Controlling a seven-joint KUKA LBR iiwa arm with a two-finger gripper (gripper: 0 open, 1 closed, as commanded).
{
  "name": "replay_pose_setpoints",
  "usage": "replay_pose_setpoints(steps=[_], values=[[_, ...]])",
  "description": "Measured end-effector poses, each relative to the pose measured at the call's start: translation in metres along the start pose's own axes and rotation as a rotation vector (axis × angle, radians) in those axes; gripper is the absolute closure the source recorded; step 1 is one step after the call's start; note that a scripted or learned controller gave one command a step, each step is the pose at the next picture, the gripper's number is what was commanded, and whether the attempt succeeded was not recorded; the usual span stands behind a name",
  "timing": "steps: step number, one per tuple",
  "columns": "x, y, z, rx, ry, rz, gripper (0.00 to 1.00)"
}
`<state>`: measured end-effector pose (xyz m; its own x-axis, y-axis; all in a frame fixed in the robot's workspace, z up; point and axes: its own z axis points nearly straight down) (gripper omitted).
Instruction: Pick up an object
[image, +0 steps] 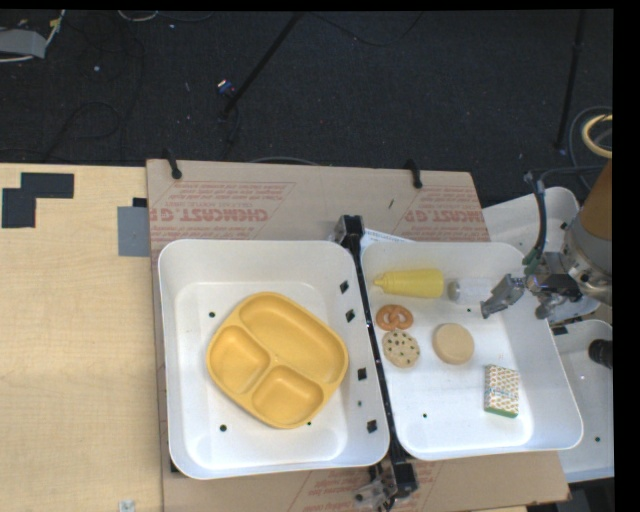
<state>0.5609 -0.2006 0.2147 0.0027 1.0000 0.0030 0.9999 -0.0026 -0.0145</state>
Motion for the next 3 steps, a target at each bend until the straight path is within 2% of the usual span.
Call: replay_pose_setpoints(steps=[1, 3], values=[[0.0, 0.003, -0.007, -0.012, -0.002, -0.003, 0.0], [-0.001, 0.014, 0.087, -0.008, -0.001, -0.004, 0.0]])
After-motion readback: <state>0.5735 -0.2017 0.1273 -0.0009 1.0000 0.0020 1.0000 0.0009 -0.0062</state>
